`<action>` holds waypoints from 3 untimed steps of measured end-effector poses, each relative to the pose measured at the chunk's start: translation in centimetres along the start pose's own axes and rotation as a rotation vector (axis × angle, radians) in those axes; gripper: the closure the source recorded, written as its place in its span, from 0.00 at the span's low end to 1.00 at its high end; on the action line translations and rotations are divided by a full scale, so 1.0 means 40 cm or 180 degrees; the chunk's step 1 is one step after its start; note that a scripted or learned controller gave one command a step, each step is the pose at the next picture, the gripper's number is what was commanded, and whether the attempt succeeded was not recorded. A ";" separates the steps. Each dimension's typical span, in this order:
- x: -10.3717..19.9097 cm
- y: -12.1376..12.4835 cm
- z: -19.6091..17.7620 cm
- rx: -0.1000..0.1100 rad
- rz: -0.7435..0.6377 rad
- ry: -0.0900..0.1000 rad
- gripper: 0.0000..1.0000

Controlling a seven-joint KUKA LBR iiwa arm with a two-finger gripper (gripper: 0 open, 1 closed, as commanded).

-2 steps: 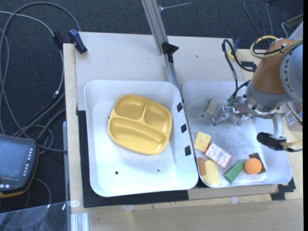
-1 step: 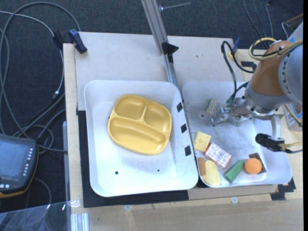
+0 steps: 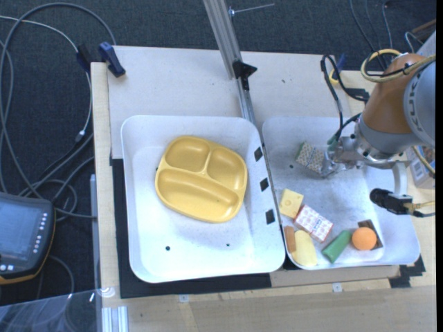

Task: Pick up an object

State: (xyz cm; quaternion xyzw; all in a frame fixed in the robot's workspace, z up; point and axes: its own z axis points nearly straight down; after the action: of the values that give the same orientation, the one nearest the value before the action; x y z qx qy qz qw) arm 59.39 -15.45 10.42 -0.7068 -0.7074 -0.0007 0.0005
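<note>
Yellow divided plate (image 3: 201,178) fills the left bin (image 3: 138,185); food toys crowd the right bin (image 3: 387,178)
Gripper (image 3: 331,163) low beside a speckled block (image 3: 311,157), perhaps touching; its grip cannot be judged

Single fixed camera, high above bench (image 3: 173,75), looking down at slant. Far bench edge toward top of frame, near edge toward bottom. Mid-distance framing: both white bins fully inside view, left bin (image 3: 138,185) near frame centre, right bin (image 3: 401,247) toward right side. Dark carpeted floor (image 3: 41,151) with cables visible beyond bench's left and far edges. Arm (image 3: 394,109) enters from frame's right, over right bin's far right corner. Metal rail (image 3: 220,19) crosses far bench edge, running down between bins.
</note>
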 end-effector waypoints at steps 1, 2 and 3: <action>-0.011 -0.010 -0.116 -0.0016 0.0004 -0.0010 1.00; -0.014 0.006 -0.228 -0.0019 -0.0001 -0.0010 1.00; -0.014 0.010 -0.365 -0.0025 -0.0002 -0.0012 1.00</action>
State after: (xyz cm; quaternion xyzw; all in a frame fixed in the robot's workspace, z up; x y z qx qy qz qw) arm 59.79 -16.05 25.03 -0.7066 -0.7076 -0.0021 -0.0036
